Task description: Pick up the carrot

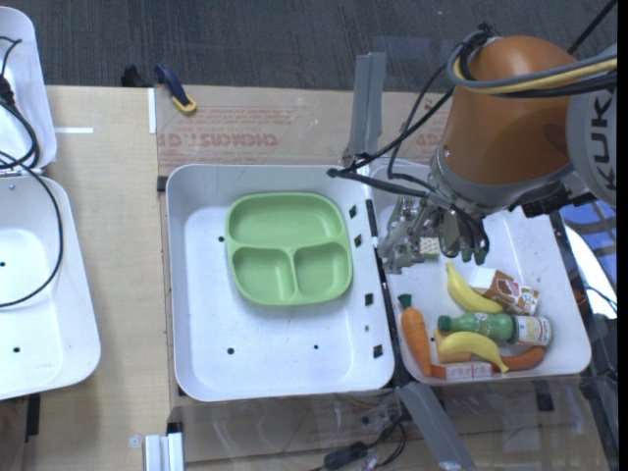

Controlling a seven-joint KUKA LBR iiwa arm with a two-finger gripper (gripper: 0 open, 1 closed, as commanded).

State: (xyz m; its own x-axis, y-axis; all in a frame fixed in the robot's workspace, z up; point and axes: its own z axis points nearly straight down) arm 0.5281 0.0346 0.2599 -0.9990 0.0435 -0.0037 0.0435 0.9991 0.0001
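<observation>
Hovering far of the carrot (415, 338), the end effector (461, 248) holds nothing, its opening unclear; next, descend nearer, leftward.

A light wooden bench (108, 145) fills the scene, with dark grey carpet (245, 18) beyond its far edge. A sheet of brown cardboard (255, 130) lies flat on the bench, toward the carpet. Left of the cardboard, black cables (29, 135) loop over a white fixture (29, 292).
</observation>
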